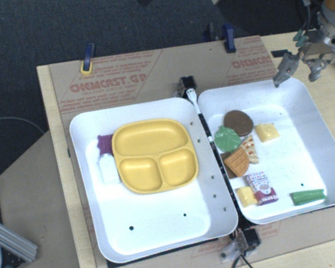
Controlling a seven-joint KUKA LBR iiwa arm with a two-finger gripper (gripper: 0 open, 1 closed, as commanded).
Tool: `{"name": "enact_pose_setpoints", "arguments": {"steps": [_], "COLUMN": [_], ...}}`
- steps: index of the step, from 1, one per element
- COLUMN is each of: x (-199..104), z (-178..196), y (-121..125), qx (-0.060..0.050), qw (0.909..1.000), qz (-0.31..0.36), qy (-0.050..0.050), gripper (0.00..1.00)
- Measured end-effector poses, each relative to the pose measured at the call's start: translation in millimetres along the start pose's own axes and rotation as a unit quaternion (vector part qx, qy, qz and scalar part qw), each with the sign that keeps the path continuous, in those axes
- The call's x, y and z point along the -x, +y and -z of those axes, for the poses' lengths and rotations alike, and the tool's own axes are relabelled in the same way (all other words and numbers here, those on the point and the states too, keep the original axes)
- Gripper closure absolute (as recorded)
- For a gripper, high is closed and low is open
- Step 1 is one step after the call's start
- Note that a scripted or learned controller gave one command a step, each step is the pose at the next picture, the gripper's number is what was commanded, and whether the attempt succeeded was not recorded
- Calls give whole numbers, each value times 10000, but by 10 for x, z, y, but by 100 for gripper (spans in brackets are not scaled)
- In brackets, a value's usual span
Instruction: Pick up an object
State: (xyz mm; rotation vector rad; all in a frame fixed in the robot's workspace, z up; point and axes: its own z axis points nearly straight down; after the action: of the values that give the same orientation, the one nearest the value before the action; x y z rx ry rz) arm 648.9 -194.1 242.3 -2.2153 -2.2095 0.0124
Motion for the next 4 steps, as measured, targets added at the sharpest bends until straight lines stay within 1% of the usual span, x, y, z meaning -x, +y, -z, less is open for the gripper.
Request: {"name": "enact_pose_setpoints", "arguments": {"steps": [1,2,3,4], "x": [-5,-26,-68,-114], "z": [89,-537,-970,-1515], "y": [24,74,86,-14], "qx": [71,42,47,38], "qw": [10000,10000,10000,10000], "qz": [14,24,25,18], "qy": [-17,-9,-10,-7], "gripper": [0,0,0,0]}}
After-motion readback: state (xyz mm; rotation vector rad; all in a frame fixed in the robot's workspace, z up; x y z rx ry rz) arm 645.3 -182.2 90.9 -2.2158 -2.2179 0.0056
